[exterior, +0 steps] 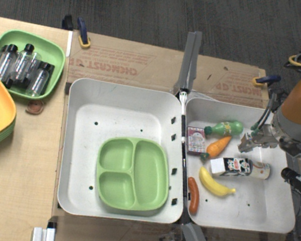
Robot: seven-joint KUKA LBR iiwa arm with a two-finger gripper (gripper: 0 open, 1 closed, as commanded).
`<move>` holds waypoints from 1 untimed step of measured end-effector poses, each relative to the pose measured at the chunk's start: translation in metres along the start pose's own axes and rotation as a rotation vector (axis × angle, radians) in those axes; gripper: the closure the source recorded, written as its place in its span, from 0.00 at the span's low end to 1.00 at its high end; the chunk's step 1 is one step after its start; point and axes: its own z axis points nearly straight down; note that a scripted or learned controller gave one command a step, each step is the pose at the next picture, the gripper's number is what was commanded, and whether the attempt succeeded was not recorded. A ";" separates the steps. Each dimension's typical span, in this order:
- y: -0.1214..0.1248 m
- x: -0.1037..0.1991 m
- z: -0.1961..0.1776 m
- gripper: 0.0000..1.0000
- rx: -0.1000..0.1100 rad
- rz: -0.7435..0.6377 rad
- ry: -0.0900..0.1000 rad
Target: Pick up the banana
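While the banana (215, 183) lies below-left of the fingers (248, 143), their spread is unclear.

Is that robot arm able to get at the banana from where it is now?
Probably yes. The banana lies bare on the floor of the right bin with nothing on top. The gripper hangs nearby; the black-and-white bottle sits between them, so it should come from above.

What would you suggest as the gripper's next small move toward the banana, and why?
Probably shift the gripper toward the view's lower left, over the banana. It sits above the white carton, which lies between it and the banana in the right bin.
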 end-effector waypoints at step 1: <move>0.003 -0.012 -0.002 1.00 -0.001 0.045 -0.001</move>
